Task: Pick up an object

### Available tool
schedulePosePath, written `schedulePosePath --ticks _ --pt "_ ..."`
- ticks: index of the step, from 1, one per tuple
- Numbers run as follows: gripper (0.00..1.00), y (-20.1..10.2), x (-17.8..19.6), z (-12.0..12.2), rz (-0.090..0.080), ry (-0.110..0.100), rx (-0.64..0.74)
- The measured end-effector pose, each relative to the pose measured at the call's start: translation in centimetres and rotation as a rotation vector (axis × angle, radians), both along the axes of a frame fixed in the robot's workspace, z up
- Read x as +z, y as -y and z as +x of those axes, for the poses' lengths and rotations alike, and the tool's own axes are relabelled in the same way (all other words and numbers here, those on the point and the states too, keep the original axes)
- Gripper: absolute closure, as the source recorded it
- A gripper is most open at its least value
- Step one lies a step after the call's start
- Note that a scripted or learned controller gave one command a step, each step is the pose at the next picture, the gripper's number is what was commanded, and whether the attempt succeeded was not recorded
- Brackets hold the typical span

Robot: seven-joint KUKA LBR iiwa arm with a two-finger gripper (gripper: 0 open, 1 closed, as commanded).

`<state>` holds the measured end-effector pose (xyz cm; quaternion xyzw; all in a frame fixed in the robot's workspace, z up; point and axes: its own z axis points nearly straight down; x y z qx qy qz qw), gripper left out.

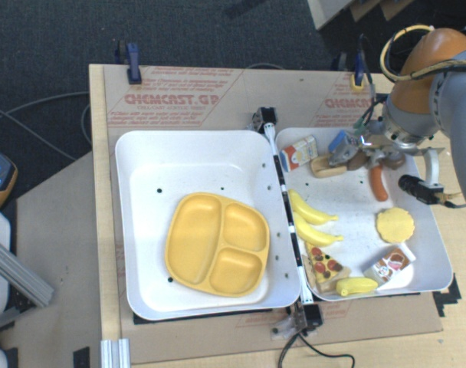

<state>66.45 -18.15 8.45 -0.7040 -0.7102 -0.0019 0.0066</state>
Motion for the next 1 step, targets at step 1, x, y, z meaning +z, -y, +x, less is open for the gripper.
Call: schedulePosePath --ticks 1 --pt "0.00 3.29 0.13 0.41 0.010 -0.001 -0.003"
